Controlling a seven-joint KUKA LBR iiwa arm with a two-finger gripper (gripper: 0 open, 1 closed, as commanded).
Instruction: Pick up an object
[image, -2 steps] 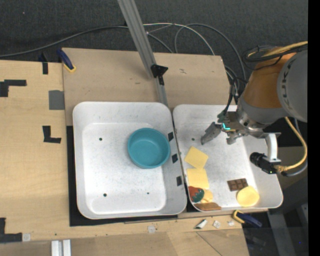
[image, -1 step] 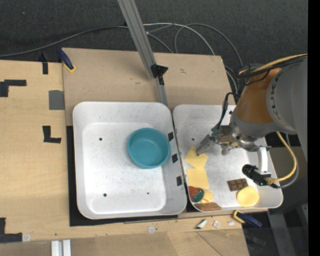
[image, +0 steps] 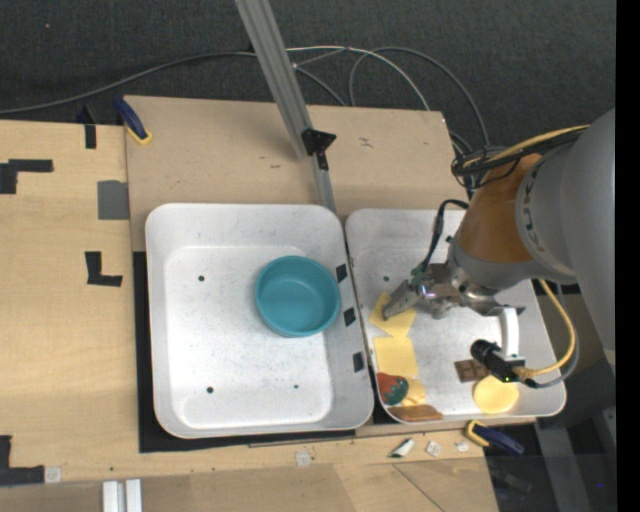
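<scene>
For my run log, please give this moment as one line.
gripper: low in right white bin, at pale yellow flat piece | grasp: cannot tell | round teal plastic bowl: left white bin

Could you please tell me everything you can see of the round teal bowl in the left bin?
The round teal bowl looks like smooth plastic, one colour throughout, with a plain rim and an open hollow in which nothing can be seen. It stands upright on the floor of the left shallow white bin, towards that bin's right side, near the wall shared with the other bin. Only the bin floor touches it; the tool is apart, over the right bin.
</scene>
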